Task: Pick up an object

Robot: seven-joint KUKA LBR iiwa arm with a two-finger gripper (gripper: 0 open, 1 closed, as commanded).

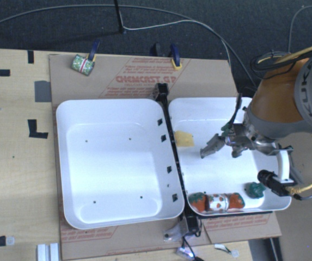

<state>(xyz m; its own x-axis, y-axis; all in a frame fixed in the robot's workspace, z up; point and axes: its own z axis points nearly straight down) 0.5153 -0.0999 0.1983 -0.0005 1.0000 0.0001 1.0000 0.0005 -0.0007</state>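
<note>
Grey claw (216, 147) tips blurred; green obj (255, 189) partly hidden.

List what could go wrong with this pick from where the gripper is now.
1. The yellow block lies right against the divider between the bins, so a finger may hit that wall instead of getting beside it.
2. The gripper is beside the block, not over it, so a closing grasp may miss.
3. The can and green piece hug the bin's near rim.

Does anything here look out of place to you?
Yes: a small green patterned block lies outside both bins, on the cardboard beyond the left bin, while the other items sit in the right bin.
</note>
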